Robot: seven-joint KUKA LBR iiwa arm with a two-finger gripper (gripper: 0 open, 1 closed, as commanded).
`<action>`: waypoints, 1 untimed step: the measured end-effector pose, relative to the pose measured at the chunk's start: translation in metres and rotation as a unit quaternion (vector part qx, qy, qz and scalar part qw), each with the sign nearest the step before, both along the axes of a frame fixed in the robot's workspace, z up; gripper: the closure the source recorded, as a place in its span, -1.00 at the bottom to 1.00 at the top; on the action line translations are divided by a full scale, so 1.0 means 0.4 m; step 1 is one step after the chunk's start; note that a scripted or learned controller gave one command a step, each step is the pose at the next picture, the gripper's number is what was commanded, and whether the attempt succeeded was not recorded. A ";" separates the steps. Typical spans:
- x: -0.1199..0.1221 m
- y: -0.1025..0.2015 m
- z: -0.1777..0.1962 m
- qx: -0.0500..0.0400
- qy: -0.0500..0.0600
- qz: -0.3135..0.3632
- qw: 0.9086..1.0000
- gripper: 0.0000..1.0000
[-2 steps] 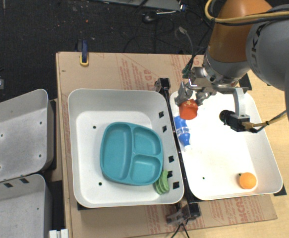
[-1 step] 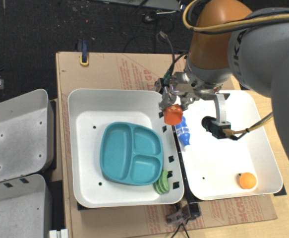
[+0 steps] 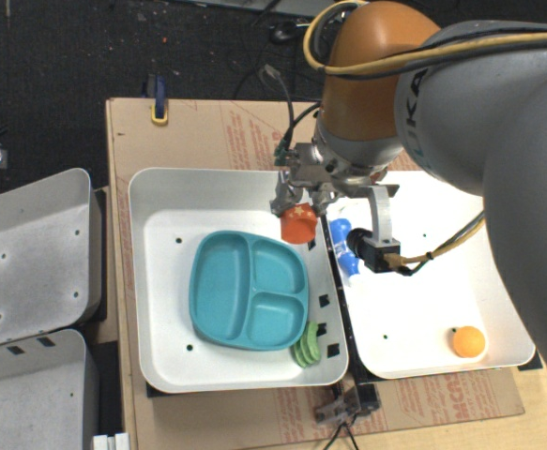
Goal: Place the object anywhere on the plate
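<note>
Arm carrying red object point(image 3: 299, 224) toward teal plate point(image 3: 249, 291).
Gripper point(image 3: 298, 206) fingers appearing clamped on it; next needing leftward shift, then release.

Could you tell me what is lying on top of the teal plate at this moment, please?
The teal plate shows three bare compartments. The red object sits at the gripper, just past the plate's far right rim; whether it touches the rim is unclear. A green item lies beside its near edge.
</note>
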State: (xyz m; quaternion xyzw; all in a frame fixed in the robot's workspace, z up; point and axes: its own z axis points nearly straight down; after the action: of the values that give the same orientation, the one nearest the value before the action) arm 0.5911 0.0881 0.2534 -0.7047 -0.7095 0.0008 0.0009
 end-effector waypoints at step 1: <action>-0.025 0.137 -0.015 0.000 0.000 0.001 1.000 1.00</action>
State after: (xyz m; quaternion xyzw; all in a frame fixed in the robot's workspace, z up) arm 0.5812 0.1428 0.2472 -0.7043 -0.7099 0.0006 0.0010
